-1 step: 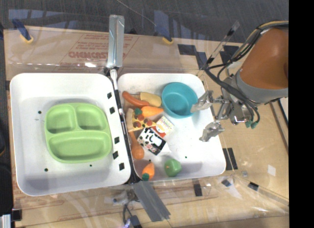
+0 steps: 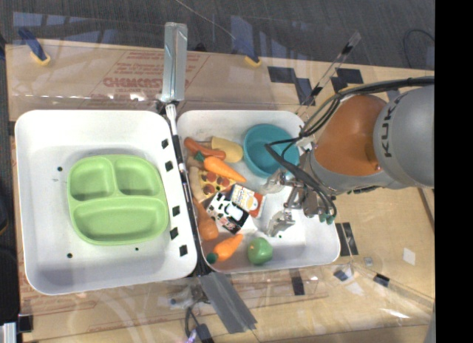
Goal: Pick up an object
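the arm reaches into the right bin [image 2: 325, 242]; the gripper [image 2: 284, 212] sits low beside a black-and-white carton [image 2: 228, 211]; jaw state cannot be told; carrots [image 2: 222, 168], a green apple [image 2: 259, 251] and a teal bowl [image 2: 267, 149] lie nearby; the left bin [image 2: 37, 186] holds a green divided plate [image 2: 116, 199].

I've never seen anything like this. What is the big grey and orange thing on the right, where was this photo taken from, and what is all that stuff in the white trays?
That is a robot arm, photographed by one camera looking down at a slant. Its gripper hangs over the right bin, which holds toy food: carrots, a green apple, a teal bowl and a small black-and-white carton. The left bin holds a green divided plate. I see nothing gripped, and cannot tell how the gripper is set.
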`<state>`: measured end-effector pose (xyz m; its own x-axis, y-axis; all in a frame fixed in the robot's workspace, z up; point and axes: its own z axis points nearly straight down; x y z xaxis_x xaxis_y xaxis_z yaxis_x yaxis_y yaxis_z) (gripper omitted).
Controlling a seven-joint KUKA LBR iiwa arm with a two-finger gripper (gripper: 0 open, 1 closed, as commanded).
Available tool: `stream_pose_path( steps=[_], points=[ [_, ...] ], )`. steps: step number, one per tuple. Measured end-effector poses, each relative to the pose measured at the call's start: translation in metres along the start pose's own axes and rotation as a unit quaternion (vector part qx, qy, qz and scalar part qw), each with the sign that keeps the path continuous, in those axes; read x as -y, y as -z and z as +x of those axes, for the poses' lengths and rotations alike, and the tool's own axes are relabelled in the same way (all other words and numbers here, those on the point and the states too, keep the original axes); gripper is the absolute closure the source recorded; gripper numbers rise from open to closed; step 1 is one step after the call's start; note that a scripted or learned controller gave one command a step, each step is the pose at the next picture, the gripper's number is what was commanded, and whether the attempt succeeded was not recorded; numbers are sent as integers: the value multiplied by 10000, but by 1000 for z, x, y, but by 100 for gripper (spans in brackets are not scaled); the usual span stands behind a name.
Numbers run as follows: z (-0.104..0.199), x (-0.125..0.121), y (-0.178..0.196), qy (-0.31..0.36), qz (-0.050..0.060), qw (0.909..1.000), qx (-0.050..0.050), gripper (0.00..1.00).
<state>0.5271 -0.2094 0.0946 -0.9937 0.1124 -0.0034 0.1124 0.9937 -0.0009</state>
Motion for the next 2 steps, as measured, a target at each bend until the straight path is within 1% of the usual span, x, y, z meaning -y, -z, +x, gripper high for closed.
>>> stream_pose_path(
  steps=[1, 2],
  points=[
    [-44, -5, -8, -1051, -31, 9935, -431, 0],
    [-114, -73, -1, -2370, -15, 9715, 0, 0]
  ],
)
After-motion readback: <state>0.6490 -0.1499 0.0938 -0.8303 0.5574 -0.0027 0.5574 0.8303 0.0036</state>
